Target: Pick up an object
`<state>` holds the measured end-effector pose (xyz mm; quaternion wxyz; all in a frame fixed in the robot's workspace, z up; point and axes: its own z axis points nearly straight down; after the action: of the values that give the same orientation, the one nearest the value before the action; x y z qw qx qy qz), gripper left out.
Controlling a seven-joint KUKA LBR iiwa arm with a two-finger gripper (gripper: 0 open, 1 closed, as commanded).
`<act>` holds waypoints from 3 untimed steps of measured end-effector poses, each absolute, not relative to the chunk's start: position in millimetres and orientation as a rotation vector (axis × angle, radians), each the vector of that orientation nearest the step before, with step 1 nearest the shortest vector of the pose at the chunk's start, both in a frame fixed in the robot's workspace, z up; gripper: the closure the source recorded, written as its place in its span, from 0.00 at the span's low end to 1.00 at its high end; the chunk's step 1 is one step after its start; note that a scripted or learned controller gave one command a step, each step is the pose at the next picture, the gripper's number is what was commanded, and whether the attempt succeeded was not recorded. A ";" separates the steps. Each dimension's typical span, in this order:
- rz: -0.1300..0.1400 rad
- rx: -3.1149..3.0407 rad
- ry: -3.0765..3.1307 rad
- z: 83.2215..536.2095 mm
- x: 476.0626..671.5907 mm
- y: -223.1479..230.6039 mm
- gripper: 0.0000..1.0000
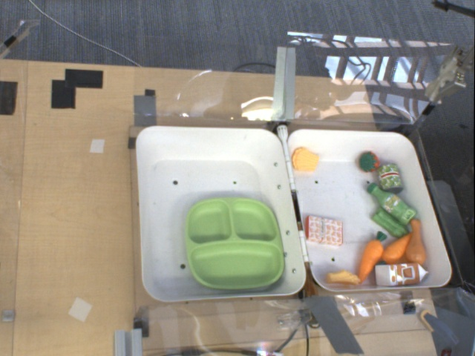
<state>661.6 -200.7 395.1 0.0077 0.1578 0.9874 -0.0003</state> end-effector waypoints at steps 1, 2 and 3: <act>-0.001 0.484 3.087 458.4 662.0 -203.8 1.00; 0.002 0.347 3.122 348.9 661.2 -203.6 1.00; -0.004 0.299 3.110 404.0 663.1 -203.9 1.00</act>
<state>663.1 -203.9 404.0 0.0085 0.0958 0.9954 -0.0012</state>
